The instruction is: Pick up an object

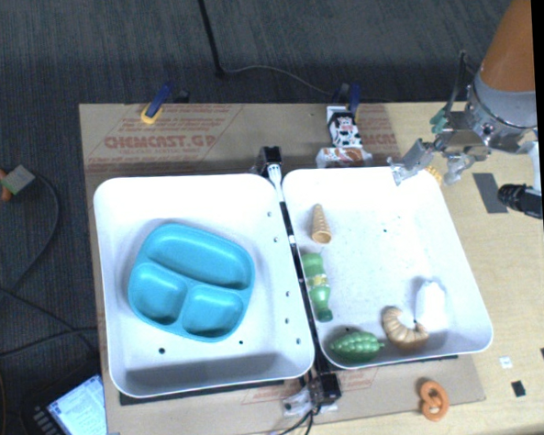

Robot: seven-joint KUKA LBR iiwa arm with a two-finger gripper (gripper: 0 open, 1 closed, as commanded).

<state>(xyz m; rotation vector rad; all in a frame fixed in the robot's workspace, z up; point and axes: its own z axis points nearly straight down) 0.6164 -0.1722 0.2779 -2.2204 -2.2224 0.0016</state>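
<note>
My gripper (428,167) hangs over the far right corner of the right bin (384,242), its fingers spread open with nothing between them. In that bin lie a tan cone (320,224) near the far left, two green pieces (317,283) along the left wall, and a bumpy green item (355,346), a brown croissant (403,328) and a white bottle (431,305) at the near side. All of them sit well below and to the left of the gripper.
The left bin (116,221) holds a blue divided tray (191,281). A small pretzel (434,399) lies on the bench in front of the right bin. A small printed box (343,136) and clamps stand behind the bins.
</note>
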